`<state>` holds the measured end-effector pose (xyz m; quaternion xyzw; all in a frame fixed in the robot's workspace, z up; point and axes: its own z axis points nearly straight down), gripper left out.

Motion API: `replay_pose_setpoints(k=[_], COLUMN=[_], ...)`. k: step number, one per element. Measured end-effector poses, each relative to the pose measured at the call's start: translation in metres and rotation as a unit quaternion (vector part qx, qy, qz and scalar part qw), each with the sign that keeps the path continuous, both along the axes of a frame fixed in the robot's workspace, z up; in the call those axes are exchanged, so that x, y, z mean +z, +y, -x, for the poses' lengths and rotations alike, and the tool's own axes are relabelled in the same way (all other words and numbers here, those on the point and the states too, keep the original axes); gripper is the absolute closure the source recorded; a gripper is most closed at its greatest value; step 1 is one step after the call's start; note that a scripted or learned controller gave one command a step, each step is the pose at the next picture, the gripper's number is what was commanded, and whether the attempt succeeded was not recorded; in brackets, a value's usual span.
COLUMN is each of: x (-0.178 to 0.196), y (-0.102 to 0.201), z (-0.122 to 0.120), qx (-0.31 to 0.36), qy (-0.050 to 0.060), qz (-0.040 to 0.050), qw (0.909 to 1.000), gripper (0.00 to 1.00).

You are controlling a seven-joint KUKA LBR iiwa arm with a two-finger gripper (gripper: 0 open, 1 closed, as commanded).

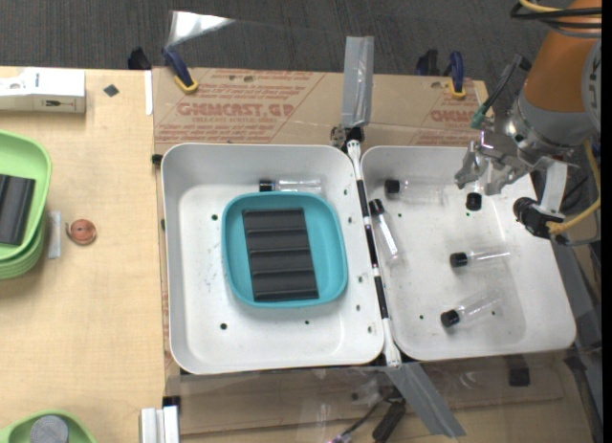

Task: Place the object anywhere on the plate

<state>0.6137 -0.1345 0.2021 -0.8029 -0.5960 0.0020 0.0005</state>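
Observation:
A teal square plate (285, 249) with a black ridged insert lies in the middle of the left bin (191, 288). Several clear vials with black caps lie in the right bin (535, 326): one near the front (468, 313), one at mid-bin (478, 258), one along the left wall (382, 232) and one at the back left (402, 187). My gripper (480, 179) hangs over the back right part of the right bin. A black cap (473, 202) shows just below it; whether that vial is held is unclear.
Another vial (287, 185) lies in the left bin behind the plate. A cardboard sheet (249, 106) sits behind both bins, held by clamps. On the bench to the left are a green tray (21, 204), a white box (40, 90) and a small round piece (82, 232).

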Motion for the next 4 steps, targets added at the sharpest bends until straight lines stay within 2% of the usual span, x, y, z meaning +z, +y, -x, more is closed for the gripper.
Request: replay_pose_setpoints(k=[1,2,3,4], x=[-0.012,-0.001,-0.012,-0.012], y=[0.065,0.123,0.178,0.178], z=[0.034,0.047,0.078,0.077], qx=[0.057,0.078,0.126,0.126], qy=[0.0,0.0,0.001,0.0], qz=[-0.0008,-0.0007,-0.0007,-0.0006], qw=[0.9984,0.9969,0.9921,0.9921], gripper=[1.0,1.0,1.0,0.0])
